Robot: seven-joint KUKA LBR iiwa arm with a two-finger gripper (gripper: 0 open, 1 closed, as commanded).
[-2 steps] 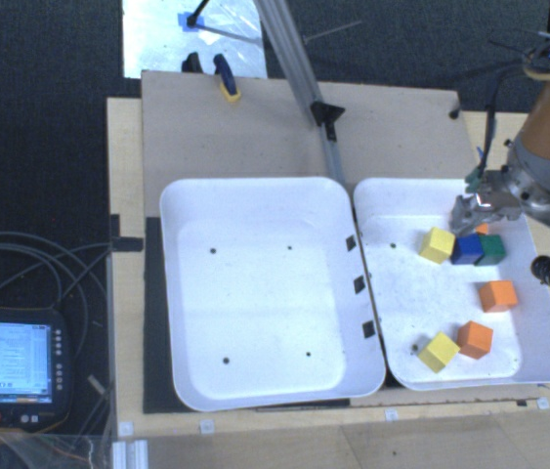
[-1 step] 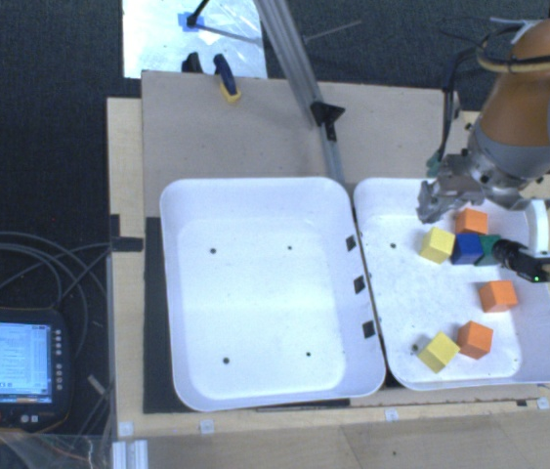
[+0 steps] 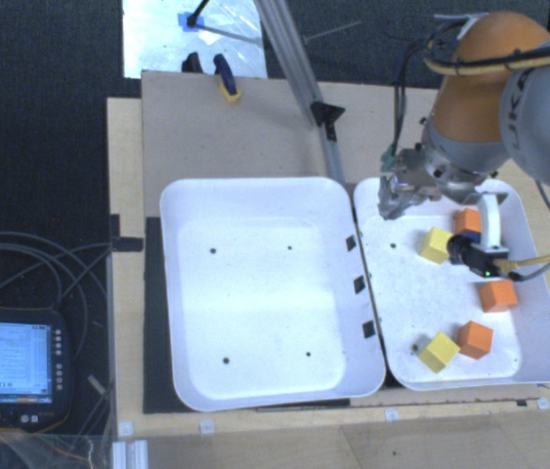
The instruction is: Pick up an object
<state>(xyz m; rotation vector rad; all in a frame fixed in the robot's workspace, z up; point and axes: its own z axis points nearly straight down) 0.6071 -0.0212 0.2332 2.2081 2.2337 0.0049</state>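
- Reaching in from the right, the grey arm (image 3: 538, 96) with its orange band bends over the right bin (image 3: 401, 291), wrist pointing down toward that bin's upper left part.
- The gripper (image 3: 395, 203) hangs near the bin's top left corner, close above the white floor; whether its fingers are apart or together cannot be told, and no block shows between them.
- Five blocks lie in the right bin, all apart from the gripper.
- A yellow block (image 3: 437, 245) sits nearest, right of and below the gripper.
- An orange block (image 3: 468, 223) lies just up and right of it, partly hidden by a white and black part of the wrist.
- A second orange block (image 3: 497, 296) rests by the right wall.
- A third orange block (image 3: 475, 339) lies near the lower edge, with a second yellow block (image 3: 439, 351) just beside it on the left.
- The left bin (image 3: 255, 281) shows a bare white floor with four dark dots.
- A pendant (image 3: 16, 364) with a lit screen lies at lower left, off the bench, cables looping above it.
- A grey pole (image 3: 299, 66) slants down to the gap between the bins.
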